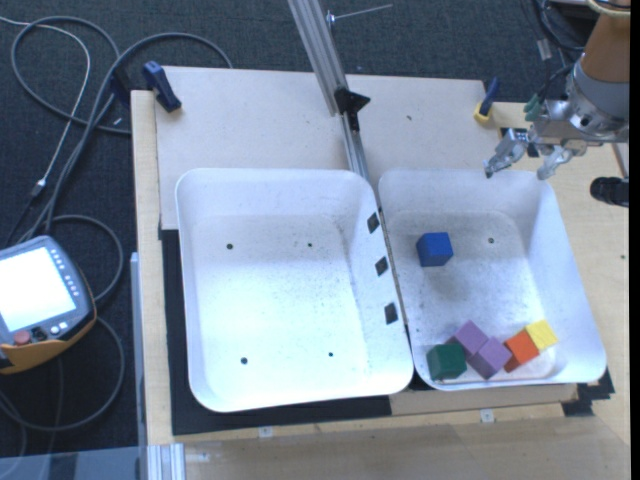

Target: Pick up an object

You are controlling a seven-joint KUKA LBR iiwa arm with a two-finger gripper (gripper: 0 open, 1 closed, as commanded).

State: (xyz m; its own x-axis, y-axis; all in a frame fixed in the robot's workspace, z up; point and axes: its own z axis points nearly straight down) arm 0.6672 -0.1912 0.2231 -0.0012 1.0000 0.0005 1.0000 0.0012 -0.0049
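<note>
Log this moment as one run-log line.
claw: open, holding nothing, above right bin's far rim | blue cube: alone mid-bin | green, two purple, orange, yellow blocks: clustered near corner | pick: not done

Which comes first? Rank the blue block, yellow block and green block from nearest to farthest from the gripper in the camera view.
Measured from the gripper:
1. Blue block, alone mid-bin in the right bin.
2. Yellow block, near the bin's front right corner.
3. Green block, at the cluster's left end.

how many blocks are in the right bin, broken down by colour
blue block: 1
green block: 1
purple blocks: 2
orange block: 1
yellow block: 1
total: 6, all in the right bin
</note>
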